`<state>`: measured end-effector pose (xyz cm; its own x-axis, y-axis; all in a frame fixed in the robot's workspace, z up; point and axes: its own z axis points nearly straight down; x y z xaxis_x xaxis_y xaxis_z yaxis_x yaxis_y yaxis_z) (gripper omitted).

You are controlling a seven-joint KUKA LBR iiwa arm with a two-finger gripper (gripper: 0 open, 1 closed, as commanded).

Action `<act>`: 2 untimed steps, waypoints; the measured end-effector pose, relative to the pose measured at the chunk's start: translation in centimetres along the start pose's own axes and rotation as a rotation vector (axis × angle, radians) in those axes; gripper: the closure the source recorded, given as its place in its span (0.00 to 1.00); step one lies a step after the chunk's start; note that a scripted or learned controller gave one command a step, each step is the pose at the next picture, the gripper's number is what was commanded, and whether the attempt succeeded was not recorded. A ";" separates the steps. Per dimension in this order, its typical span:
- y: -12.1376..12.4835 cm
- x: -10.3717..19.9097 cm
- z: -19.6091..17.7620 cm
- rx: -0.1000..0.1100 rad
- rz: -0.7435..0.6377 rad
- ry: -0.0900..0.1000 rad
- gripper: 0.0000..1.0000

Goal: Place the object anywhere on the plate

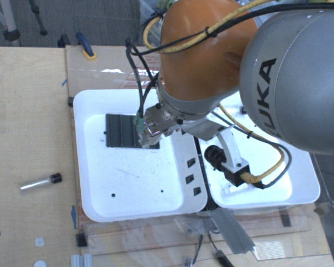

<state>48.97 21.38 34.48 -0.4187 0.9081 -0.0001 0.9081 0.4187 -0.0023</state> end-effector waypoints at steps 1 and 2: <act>3.7 -4.6 -9.1 -0.004 -0.021 -0.001 1.00; -1.8 -1.3 6.3 0.001 0.281 0.000 1.00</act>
<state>47.88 19.48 28.21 -0.1508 0.9886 -0.0004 0.9886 0.1508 -0.0034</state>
